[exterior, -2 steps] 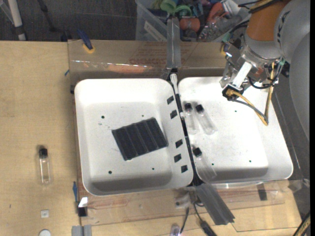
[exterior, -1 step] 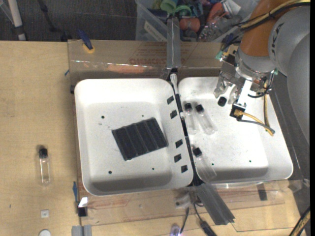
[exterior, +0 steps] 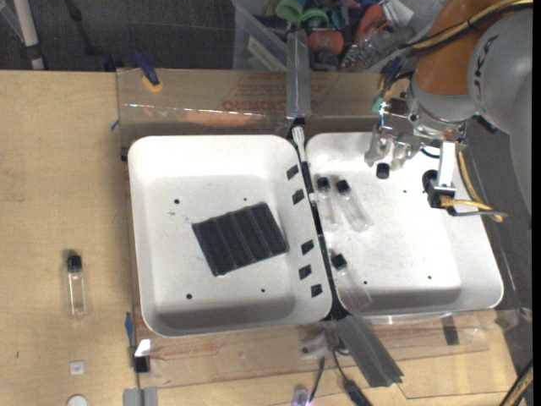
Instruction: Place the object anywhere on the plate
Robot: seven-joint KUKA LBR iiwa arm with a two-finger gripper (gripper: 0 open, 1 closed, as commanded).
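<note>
A black ribbed plate (exterior: pixel 241 238) lies tilted on the floor of the left bin (exterior: pixel 152 163). In the right bin (exterior: pixel 456 260), two clear vials with black caps (exterior: pixel 325 200) (exterior: pixel 350 204) lie side by side near the divider. A third vial (exterior: pixel 345 271) lies further forward against the divider. My gripper (exterior: pixel 387 157) hangs over the back of the right bin, up and to the right of the vials and apart from them. Its fingers stand open with nothing between them.
Another clear vial with a black cap (exterior: pixel 76 282) lies on the wooden bench left of the bins. A clear tub of colourful items (exterior: pixel 338 11) stands behind the bins. A black divider (exterior: pixel 306 218) with clips separates the two bins.
</note>
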